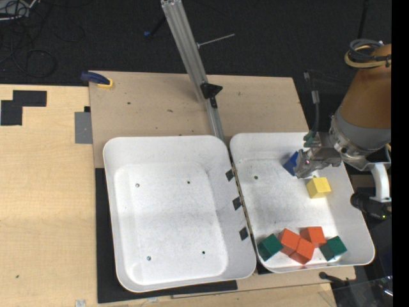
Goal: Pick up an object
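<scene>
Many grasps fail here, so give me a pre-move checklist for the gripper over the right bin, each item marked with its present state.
1. Gripper above the right bin: ok.
2. Blue block right beside the gripper: ok.
3. Blue block seated between the fingers: cannot tell.
4. Yellow block lying apart from the blue one: ok.
5. Orange blocks and green blocks clustered at the near edge, away from the gripper: ok.

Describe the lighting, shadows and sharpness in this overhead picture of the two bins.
Camera view: even light, no strong glare; the left bin has a faint grey shadow over its lower floor; the backdrop is dark; the pincer looks slightly soft next to the crisp yellow block.
</scene>
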`<state>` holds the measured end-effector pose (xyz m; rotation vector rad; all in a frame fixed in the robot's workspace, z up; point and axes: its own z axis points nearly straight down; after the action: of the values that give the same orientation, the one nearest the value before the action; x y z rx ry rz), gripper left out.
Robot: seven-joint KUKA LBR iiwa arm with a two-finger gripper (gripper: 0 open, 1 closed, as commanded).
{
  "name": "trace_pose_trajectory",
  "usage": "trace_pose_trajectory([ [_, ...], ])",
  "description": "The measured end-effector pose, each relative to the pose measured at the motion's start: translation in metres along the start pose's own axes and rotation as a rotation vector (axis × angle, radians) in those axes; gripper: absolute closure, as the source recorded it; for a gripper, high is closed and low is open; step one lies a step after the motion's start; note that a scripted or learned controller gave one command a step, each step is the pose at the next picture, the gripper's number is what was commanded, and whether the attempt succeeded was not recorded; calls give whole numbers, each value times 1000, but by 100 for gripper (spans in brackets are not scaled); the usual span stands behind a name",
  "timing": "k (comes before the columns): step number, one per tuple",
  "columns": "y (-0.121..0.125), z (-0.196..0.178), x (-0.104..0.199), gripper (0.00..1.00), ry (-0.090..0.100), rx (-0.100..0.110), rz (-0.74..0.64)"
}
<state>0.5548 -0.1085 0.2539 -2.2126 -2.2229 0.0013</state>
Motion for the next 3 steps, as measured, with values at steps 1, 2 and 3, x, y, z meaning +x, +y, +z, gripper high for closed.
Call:
trace_pose_trajectory([
  [1,16,16,49,100,-1,1,1],
  [2,35,9,94,100,-2,-3,1],
  [3,55,6,140,100,-1,-3,1],
])
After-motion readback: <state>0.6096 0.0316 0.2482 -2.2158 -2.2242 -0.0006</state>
